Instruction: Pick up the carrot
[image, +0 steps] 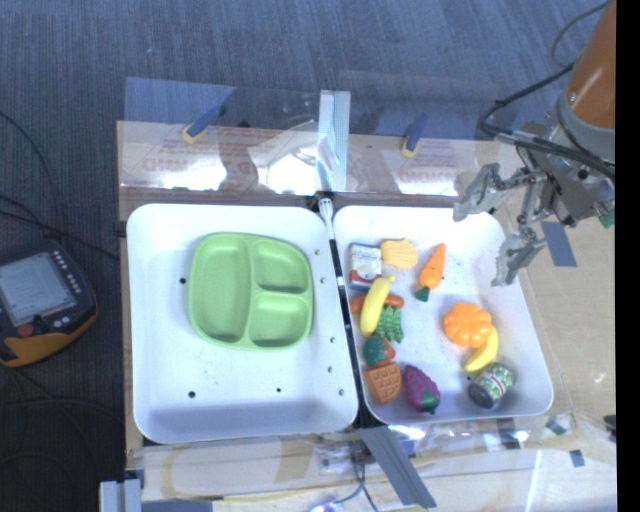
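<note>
Your two-finger gripper (490, 232) hovers at the frame's upper right, fingers spread wide and holding nothing. The small orange plastic carrot (431, 268) lies tilted just left of it in the right white bin (520, 395). Straddle its middle before closing, I'd say, clear of the yellow waffle (399, 253).

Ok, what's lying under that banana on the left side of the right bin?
The banana lies across a green leafy toy and something orange-red poking out beside it. Whatever sits directly beneath its middle is covered.
</note>
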